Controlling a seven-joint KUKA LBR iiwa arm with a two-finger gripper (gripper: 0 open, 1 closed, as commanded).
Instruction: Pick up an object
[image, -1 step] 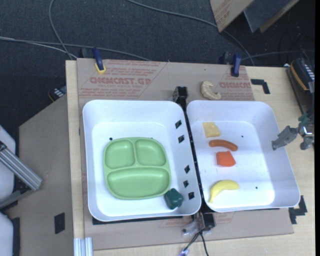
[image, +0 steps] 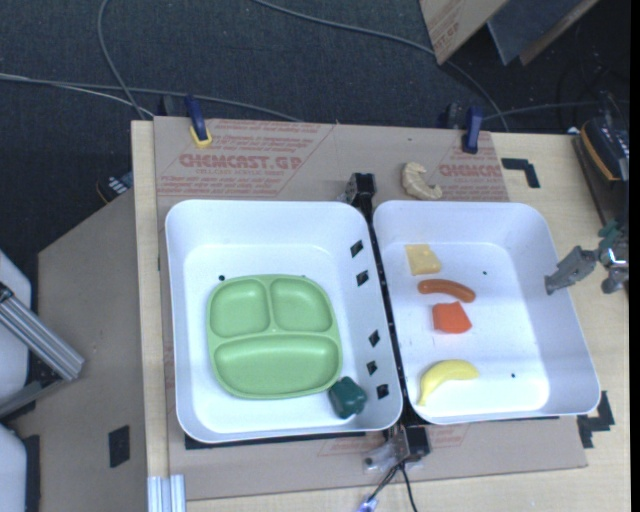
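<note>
The red sausage (image: 447, 290) is taken here as a good object to pick, and it is found in the middle of the right bin (image: 560, 330). It lies to the left of the gripper (image: 572, 270), which is seen over the right rim of that bin. The two are well apart, with bare white floor between them. The long side of the sausage runs left to right, so one end is pointed about at the gripper. Whether the gripper is open or closed cannot be told, because it is small and blurry at the edge. There is one arm, so the reach to the left has to be made by it. Four toy foods are counted in the right bin: one sausage, one yellow cheese block (image: 424, 260) on its far side, one orange block (image: 452, 318) just on its near side, and one banana (image: 447, 378) nearer still. In the left bin (image: 185, 300) one green plate (image: 273, 335) and one dark green lump (image: 348, 398) are counted. One tan piece (image: 421, 180) is left outside, beyond the bins.
</note>
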